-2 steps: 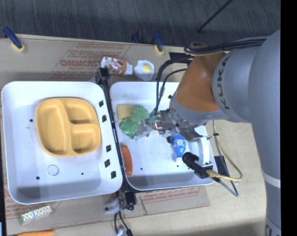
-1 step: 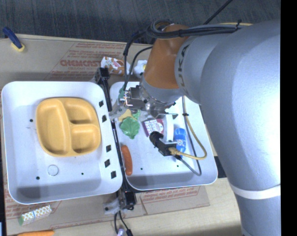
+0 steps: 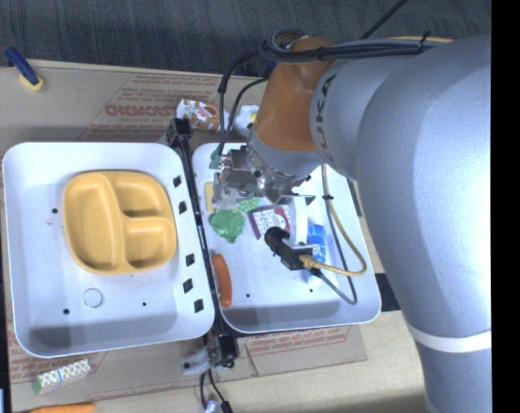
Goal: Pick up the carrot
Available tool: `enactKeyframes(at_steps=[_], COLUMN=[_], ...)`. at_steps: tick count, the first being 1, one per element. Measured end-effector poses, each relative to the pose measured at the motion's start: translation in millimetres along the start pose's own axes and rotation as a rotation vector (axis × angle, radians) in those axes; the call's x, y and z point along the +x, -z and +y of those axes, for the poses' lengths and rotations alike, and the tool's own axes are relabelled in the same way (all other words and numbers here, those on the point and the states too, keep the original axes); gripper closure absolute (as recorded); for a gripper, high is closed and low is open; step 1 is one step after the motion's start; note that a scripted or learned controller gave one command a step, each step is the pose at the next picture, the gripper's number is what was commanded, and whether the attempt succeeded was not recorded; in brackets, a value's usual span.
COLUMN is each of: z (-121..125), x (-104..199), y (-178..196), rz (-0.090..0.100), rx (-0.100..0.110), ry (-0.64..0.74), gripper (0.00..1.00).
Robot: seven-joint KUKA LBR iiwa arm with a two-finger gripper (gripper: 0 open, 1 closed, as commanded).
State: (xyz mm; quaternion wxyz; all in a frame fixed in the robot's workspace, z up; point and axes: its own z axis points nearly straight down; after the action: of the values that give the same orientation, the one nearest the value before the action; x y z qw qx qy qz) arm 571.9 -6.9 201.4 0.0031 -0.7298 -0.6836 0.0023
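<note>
Arm reaching in from right, wrist down over right bin [image 3: 346, 312]. Hand [image 3: 234, 183] low among clutter near green item [image 3: 228, 224]; opening can't tell. Carrot [image 3: 222, 280] lying apart at bin's left wall, untouched.

Glossy white plastic bins [image 3: 36, 231], matt yellow tray [image 3: 118, 222] (smooth), glossy carrot [image 3: 223, 280]

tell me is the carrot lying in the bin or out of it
In the bin: the carrot lies flat on the right bin's floor against its left wall, apart from the hand.
</note>
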Motion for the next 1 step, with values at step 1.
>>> enactKeyframes(at_steps=[1], z=[25.6], x=[80.0], y=[-6.6], rz=[-0.001], rx=[-0.003], ry=[-0.142], gripper=[1.0])
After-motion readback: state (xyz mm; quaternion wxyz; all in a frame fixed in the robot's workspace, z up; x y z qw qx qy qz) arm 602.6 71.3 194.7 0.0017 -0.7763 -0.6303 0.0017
